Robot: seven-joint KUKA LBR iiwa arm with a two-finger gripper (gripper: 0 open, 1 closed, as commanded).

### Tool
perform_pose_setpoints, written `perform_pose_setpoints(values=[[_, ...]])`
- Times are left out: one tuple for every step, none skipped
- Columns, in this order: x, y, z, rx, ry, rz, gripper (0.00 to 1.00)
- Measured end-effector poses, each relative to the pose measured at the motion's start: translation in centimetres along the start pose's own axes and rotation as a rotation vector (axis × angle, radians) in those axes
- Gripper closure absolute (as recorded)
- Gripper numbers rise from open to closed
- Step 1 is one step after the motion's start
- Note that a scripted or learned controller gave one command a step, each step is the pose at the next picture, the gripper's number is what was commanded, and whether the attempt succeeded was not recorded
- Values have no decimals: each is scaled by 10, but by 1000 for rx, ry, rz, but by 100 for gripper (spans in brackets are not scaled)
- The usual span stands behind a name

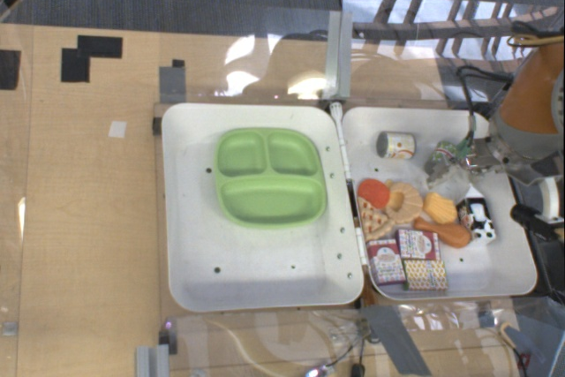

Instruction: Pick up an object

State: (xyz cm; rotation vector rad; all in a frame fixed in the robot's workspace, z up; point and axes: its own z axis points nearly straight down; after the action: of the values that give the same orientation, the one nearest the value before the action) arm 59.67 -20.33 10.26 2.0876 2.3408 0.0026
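Left white bin holds a green three-compartment plastic plate. Right white bin holds the clutter: small cream cylindrical can far-left, orange-yellow toy food piece just near-left of the gripper. Finger state cannot be told.

The arm is reaching in from the right edge of the frame, its gripper hanging at centre right, pointing left.

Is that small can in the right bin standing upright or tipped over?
Tipped over. The can lies on its side near the back of the right bin, its round end facing left and its label wall facing up.
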Motion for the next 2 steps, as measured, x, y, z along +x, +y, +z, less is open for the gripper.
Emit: perform_pose_setpoints(values=[[5,-70,10,-13,-4,17,0],[7,-88,11,-16,-5,44,0]])
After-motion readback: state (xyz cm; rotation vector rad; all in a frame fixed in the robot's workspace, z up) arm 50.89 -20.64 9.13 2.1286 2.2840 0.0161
